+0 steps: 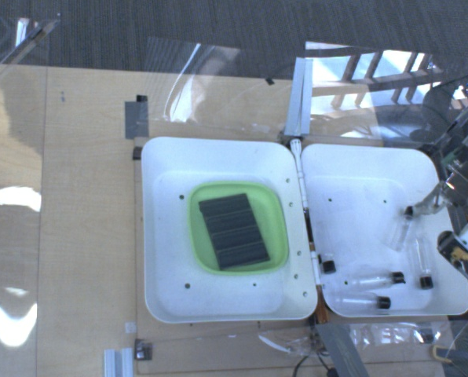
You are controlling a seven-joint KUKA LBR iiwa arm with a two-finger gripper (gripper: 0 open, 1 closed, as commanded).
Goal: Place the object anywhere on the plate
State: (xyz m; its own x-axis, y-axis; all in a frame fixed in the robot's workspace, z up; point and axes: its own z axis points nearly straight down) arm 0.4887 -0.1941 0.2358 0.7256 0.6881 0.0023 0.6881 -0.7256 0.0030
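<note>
A dark grey ribbed rectangular block (233,231) lies flat on the green square plate (275,210), slightly turned, covering most of the plate's middle. The plate sits in the left white bin (163,234). Nothing touches the block. Dark parts of the arm (463,132) with cables reach in at the right edge, beside the right bin.
The right white bin (352,179) holds several clear tubes with black caps, such as one at the front (367,301) and one near the right wall (422,269). A metal divider post (299,100) stands behind the seam between the bins. Bare wooden bench lies to the left.
</note>
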